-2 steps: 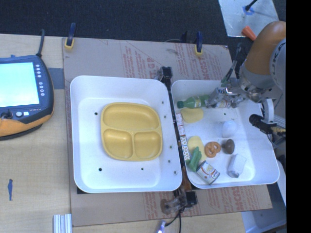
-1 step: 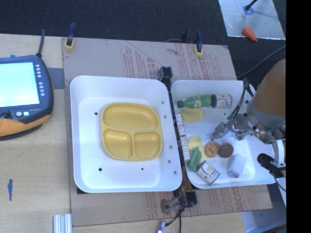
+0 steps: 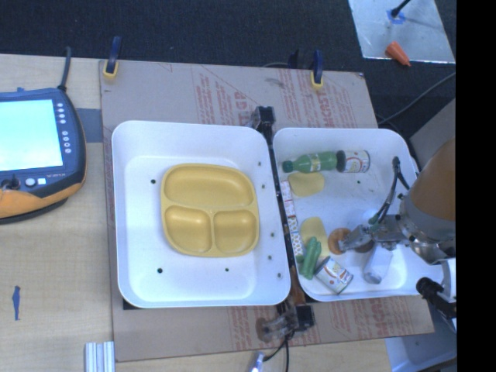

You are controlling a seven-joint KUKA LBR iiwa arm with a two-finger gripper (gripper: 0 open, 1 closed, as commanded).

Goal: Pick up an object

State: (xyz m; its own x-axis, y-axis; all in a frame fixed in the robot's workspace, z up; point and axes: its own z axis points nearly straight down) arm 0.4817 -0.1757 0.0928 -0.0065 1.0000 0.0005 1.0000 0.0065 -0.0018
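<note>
At the near edge of the right bin (image 3: pixel 403 147), the small can (image 3: pixel 335 274) lies on its side, touching the green item (image 3: pixel 310 256) that leans just left of it. Just beyond them the pincer (image 3: pixel 358 239) sits low over the bin floor, its grey metal parts tangled with cables; whether it is spread or closed cannot be told, and nothing can be seen held in it. A brown round thing (image 3: pixel 338 241) lies right at its tip, with a pale yellow piece (image 3: pixel 312 228) beside that.

The risk, as I judge it, comes from this crowding. Can, green item, brown round thing and yellow piece lie so close that a closing grip may catch two things at once, or nudge the can so it rolls toward the bin wall. The cables near the wrist could also snag.

Farther back lie another yellow piece (image 3: pixel 307 184) and then the green bottle (image 3: pixel 314 163), on its side near the far wall with a small jar (image 3: pixel 356 161) at its end; both are round and likely to roll if bumped.

To the left, the other bin (image 3: pixel 132 208) holds a yellow divided tray (image 3: pixel 209 209). On the bench (image 3: pixel 46 285) beyond sits a control pendant (image 3: pixel 35 149).
</note>
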